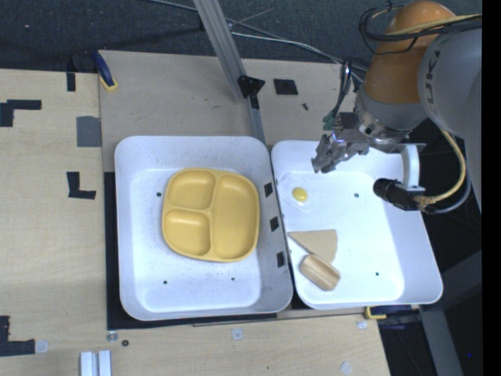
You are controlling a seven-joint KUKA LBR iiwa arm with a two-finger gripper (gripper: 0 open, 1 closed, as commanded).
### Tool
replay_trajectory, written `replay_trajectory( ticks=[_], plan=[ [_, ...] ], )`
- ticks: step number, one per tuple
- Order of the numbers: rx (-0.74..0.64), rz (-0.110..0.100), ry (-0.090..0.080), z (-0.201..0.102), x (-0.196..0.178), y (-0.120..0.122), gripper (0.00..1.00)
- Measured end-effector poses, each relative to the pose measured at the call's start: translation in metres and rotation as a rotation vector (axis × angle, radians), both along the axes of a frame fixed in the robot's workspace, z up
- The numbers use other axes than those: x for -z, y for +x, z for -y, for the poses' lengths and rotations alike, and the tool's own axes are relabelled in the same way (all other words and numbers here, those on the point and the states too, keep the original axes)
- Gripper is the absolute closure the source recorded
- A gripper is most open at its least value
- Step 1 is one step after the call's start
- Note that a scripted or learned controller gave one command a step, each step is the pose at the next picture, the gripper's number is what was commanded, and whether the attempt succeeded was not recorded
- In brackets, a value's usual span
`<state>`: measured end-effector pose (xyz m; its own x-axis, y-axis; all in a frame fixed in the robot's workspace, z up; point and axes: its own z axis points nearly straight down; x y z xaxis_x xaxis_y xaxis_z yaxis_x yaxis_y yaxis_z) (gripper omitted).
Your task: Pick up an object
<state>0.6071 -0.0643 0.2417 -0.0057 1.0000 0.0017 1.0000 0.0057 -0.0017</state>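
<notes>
Three small items lie in the right bin (407, 272): a yellow round piece (300, 196) at 9 o'clock, a tan wedge (317, 241) and a wooden cylinder (320, 272) at 7 o'clock. The gripper (325, 161) hovers at 11 o'clock; finger spacing cannot be determined. The cylinder appears light, rigid, smooth; grip it across its middle

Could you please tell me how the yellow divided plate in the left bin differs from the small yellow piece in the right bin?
The yellow divided plate is far larger than the small yellow piece. The plate is squarish with three compartments; the piece is a small round blob. The plate lies mid-bin in the left bin; the piece sits near the left wall of the right bin. Both are yellow.
</notes>
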Motion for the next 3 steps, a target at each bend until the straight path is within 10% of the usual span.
replay_trajectory(
  ticks=[3],
  plan=[
    [-0.001, -0.001, -0.001, -0.143, 0.0, -0.05, 1.0]
  ],
)
